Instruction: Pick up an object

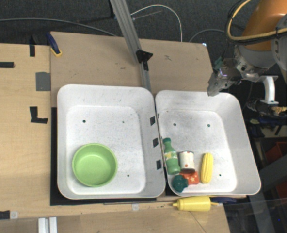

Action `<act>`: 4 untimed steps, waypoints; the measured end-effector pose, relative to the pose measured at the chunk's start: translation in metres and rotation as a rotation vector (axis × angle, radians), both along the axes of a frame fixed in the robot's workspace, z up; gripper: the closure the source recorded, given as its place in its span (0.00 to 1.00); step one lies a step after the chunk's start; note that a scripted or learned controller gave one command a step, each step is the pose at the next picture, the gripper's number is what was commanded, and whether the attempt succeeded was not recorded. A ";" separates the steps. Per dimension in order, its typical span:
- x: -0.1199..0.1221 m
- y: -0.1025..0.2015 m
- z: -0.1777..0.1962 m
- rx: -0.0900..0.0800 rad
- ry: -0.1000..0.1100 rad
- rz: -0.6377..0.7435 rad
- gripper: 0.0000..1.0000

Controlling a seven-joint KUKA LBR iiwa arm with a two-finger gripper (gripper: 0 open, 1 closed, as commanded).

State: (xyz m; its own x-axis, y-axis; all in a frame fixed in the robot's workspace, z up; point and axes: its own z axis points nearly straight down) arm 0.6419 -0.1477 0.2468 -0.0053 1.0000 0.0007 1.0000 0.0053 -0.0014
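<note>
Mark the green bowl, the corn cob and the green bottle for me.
green bowl [94, 165]: camera view, inside of the bowl.
corn cob [207, 167]: camera view, middle of the cob.
green bottle [171, 158]: camera view, its body.

bins [107, 93]: 2 | green bowl [94, 165]: 1 | green bottle [171, 157]: 1 | corn cob [207, 167]: 1 | yellow bottle [194, 204]: 1

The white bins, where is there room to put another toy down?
The left bin has the most bare floor: everything above and right of the green bowl. In the right bin, the upper half is free, below the end effector. Its lower left is crowded: green bottle, white can, corn cob, red and teal toys huddle together.
</note>
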 end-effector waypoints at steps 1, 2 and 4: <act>-0.004 0.058 -0.003 0.001 0.001 0.002 1.00; -0.017 0.104 -0.016 0.000 0.002 0.000 1.00; -0.041 0.209 -0.011 0.001 0.001 0.002 1.00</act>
